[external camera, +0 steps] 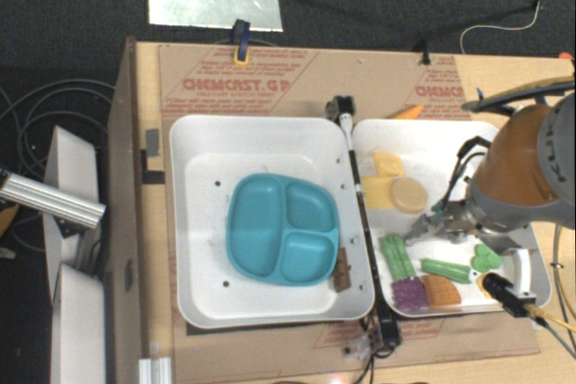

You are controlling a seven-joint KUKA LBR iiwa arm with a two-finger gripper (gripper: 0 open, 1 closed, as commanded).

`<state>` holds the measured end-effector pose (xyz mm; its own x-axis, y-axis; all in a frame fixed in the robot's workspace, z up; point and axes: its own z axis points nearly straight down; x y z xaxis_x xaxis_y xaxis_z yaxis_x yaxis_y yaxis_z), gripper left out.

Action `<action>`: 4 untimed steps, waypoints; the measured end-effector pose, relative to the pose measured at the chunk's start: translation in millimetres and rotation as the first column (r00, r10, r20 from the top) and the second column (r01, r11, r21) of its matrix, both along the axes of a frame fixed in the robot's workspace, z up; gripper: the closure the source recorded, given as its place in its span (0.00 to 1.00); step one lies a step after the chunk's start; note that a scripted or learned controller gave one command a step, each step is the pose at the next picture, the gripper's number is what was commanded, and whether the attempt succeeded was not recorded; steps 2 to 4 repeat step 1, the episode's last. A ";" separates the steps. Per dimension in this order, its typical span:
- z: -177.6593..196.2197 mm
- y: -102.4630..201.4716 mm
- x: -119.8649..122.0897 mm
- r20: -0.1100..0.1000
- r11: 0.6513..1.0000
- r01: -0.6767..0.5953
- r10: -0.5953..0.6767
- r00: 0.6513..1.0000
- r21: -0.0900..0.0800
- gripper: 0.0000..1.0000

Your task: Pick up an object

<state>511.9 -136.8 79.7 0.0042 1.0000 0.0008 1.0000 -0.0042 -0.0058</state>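
Slanted overhead view of both bins (270,135)

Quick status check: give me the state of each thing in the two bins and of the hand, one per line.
teal divided plate: lying flat in the left bin, right side up.
brown piece: against the plate's right edge, by the divider.
yellow pieces: resting in the right bin, untouched.
green stick: lying flat, free.
green pod: lying flat, free.
purple piece: lying at the near wall.
orange piece: lying beside the purple piece.
hand: low over the right bin, grip unclear.
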 end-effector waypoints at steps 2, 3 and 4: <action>65.8 -13.6 75.4 0.017 1.000 -0.010 0.010 1.000 -0.005 0.00; 65.8 -13.6 75.4 0.017 1.000 -0.010 0.010 1.000 -0.005 0.00; 65.8 -13.6 75.4 0.017 1.000 -0.010 0.010 1.000 -0.005 0.00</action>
